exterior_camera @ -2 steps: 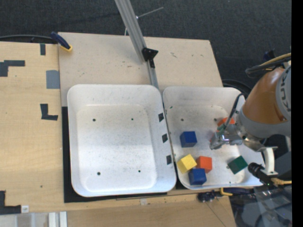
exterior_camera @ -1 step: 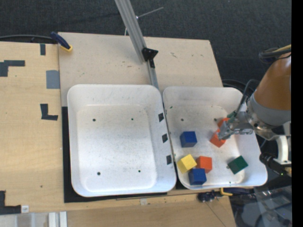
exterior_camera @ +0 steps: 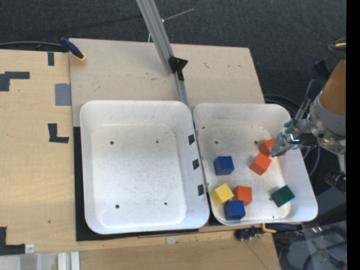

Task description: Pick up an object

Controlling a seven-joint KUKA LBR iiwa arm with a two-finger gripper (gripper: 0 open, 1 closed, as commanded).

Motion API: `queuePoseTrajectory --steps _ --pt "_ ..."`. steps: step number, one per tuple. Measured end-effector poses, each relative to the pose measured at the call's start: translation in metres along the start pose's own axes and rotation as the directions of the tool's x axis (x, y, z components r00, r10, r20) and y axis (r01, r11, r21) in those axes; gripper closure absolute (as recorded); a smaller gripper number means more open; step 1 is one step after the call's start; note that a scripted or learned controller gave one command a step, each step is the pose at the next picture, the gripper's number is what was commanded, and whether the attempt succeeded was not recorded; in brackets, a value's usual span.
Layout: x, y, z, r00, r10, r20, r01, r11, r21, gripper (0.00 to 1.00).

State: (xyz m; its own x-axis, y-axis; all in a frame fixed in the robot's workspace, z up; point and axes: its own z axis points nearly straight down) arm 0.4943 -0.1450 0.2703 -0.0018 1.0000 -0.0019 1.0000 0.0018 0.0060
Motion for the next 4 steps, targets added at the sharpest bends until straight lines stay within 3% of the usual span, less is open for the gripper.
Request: queuePoseTrajectory --steps 3,4 --pt "0.168 0.032 0.005 1.000 -0.005 -0.002 0.005 1.000 0.008 1.00" --pt "0.212 0.034 0.013 1.000 -0.004 -0.002 0.004 1.000 0.009 1.00"
